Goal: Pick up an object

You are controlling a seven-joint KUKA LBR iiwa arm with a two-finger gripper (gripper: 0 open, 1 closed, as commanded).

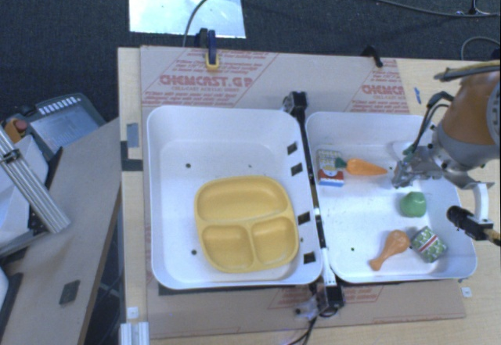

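The right bin holds several toy foods. An orange carrot lies near its back, beside a small red and white carton. A green ball rests toward the right wall. An orange drumstick lies near the front, next to a green and white patterned block. My gripper hangs low over the right bin, just above the green ball and right of the carrot's tip. Nothing is seen between its fingers.
The left bin holds a yellow divided plate. The grey arm with its orange band comes in over the right bin's right edge. Clips sit along the seam between the bins. A cable crosses the floor behind the bench.
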